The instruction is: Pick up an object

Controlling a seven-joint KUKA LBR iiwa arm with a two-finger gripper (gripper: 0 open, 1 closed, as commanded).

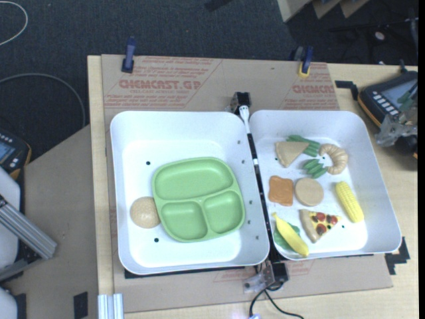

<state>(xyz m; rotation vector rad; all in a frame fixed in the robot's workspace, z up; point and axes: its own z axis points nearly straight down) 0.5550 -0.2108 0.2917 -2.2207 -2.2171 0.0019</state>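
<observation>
The right bin (372,178) holds several toy foods. A tan wedge (289,153) lies beside green bean pods (313,167) and a curved croissant (335,157). Below them are an orange square slice (281,191), a round tan disc (309,192), a corn cob (349,201), a pizza slice (320,224) and a yellow banana (292,236) on a green leaf. In the left bin (133,138) sits a green divided plate (196,198), with a pale round bun (144,212) touching its left edge.
Both bins rest on a cardboard sheet (166,82) held by a blue clamp (128,55) and a yellow one (305,61). A black divider bar (251,148) runs between the bins. A grey device (397,121) stands at the right edge.
</observation>
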